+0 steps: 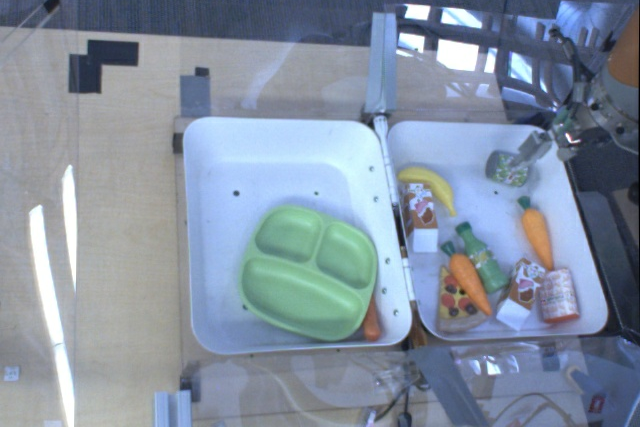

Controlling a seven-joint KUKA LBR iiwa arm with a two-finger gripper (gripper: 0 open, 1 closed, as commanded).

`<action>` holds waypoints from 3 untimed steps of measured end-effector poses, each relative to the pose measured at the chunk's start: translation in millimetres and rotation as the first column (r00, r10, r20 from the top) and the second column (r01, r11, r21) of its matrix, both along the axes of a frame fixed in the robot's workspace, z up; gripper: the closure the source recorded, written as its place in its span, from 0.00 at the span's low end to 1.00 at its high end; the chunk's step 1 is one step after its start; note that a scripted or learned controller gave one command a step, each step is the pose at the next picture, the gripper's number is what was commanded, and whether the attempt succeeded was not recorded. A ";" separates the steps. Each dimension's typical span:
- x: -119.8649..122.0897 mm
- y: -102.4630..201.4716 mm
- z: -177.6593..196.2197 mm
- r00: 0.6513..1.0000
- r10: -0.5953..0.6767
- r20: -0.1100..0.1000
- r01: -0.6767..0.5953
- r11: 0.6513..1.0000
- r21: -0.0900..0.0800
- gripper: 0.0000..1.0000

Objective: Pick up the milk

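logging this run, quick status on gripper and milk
Gripper low at right bin's far end. Milk carton untouched by left wall, beside banana. Path clear.

The grey arm (612,85) reached in from the right, its orange band above the wrist, gripper (512,167) angled down-left from it.

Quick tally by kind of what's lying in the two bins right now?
Green plate: 1
Carrots: 3
Banana: 1
Cartons: 2
Green bottle: 1
Pizza slice: 1
Can: 1
Total: 10
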State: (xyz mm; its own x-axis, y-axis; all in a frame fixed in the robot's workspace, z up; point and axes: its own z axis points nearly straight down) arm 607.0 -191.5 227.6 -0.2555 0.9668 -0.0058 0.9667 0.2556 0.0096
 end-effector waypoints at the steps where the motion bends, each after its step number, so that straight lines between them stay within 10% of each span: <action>1: -108.6 3.0 -76.7 0.997 0.073 -0.006 -0.073 0.997 0.002 0.00; 3: -115.4 59.6 -137.8 0.998 0.067 0.004 -0.067 0.998 -0.002 0.00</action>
State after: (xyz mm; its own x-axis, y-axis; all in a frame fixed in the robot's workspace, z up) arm 491.6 -131.9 89.7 -0.3201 0.9473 -0.0086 0.9473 0.3202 0.0135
